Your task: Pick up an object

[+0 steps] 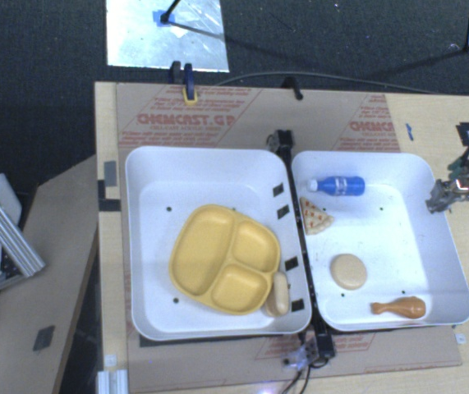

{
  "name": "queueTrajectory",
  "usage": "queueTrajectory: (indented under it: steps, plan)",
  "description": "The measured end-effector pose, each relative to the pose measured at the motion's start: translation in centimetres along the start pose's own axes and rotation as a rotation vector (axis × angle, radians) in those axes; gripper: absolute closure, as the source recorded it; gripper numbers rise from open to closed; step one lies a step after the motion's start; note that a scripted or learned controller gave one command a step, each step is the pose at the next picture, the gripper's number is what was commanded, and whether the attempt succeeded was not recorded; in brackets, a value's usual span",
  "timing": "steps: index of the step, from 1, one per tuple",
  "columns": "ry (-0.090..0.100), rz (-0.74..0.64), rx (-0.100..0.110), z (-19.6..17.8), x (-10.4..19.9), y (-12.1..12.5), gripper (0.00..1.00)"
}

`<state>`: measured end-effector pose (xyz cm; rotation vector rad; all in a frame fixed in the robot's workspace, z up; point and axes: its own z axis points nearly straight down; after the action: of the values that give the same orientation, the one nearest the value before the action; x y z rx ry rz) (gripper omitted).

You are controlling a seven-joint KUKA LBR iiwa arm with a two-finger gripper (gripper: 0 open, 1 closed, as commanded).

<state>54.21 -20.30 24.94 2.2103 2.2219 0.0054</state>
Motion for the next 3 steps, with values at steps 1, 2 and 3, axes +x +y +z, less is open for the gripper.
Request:
queueTrajectory:
  steps: [1, 2, 3]
  plan:
    - [0.003, -0.004, 0.005, 0.0, 4.5, 0.5, 1.00]
    - [0.005, -0.004, 0.007, 0.7, 10.2, -0.5, 1.00]
    - [0.004, -0.004, 0.005, 0.1, 15.5, 0.0, 1.00]
